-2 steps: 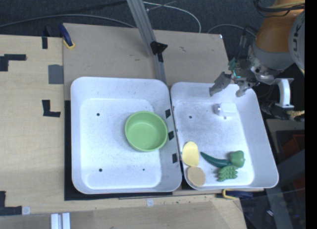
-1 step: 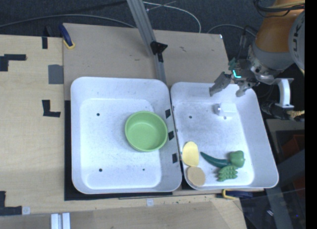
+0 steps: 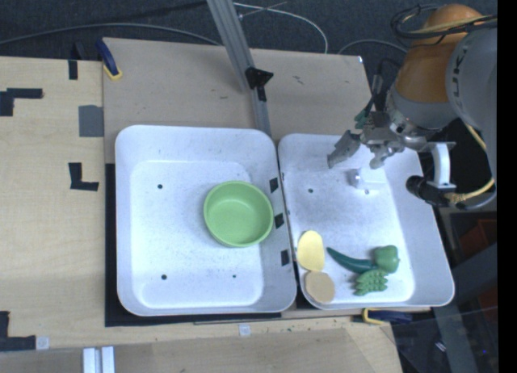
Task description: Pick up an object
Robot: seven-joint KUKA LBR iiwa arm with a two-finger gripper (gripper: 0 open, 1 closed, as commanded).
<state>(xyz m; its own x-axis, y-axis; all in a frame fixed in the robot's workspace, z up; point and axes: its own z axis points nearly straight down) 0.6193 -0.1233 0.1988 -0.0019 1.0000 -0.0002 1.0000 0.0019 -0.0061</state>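
The objects to pick from lie bunched in the right bin [image 3: 420,238], at its near end: a yellow piece [image 3: 311,250] just inside the bin's left wall, a tan disc [image 3: 320,287] touching it on the near side and sitting against the bin's near-left corner, a dark green pepper [image 3: 349,260] stretching from beside the yellow piece toward the bin's right, a green rounded vegetable [image 3: 386,257] at the pepper's right end, and a bumpy green piece [image 3: 371,282] just nearer than the pepper. All five crowd the near rim, with little room between them and the walls on the left and near sides. The far half of the right bin's floor is bare and open. The fingers [image 3: 361,152] are spread apart with nothing between them, poised over that far end of the right bin, well apart from the cluster. The left bin [image 3: 133,202] holds a green bowl [image 3: 237,213] upright near the wall it shares with the right bin, with bare floor around it. Both bins rest on the desk [image 3: 48,202].
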